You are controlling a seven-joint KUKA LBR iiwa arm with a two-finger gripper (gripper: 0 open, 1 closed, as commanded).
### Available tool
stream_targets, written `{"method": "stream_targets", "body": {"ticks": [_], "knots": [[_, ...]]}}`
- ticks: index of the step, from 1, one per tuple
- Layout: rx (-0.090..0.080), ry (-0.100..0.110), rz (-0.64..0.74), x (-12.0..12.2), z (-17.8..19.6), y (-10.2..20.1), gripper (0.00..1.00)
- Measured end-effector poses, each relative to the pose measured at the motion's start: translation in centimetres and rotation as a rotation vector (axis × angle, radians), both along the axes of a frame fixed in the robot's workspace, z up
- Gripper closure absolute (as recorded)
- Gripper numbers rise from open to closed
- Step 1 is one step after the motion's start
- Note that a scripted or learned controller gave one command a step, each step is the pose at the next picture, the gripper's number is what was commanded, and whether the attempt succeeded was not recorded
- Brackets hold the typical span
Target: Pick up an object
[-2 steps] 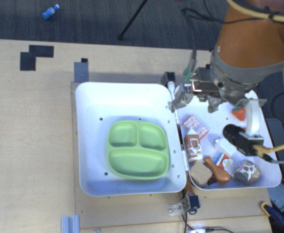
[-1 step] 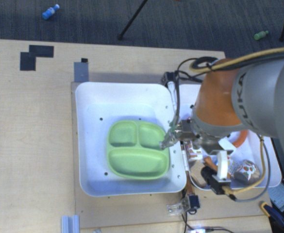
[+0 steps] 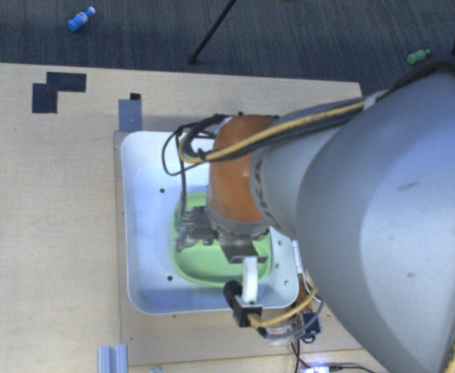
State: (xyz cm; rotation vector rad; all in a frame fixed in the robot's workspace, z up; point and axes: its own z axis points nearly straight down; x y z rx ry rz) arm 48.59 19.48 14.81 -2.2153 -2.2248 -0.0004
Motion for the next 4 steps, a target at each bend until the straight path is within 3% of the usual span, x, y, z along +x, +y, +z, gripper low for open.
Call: {"method": "stream_targets", "body": {"ticks": [1,2,3,4], "knots": [[0.007,-0.011,0.001,11.2,-5.9,-6.1,0.00],[0.002,-0.020,-0.004,8.3,-5.8,-6.3,0.00],[-0.001,-0.004,-0.003,6.2,3.7,-8.7,0.00],[0.000,-0.003,0.004,6.2,4.7,-8.7,1.00]]}}
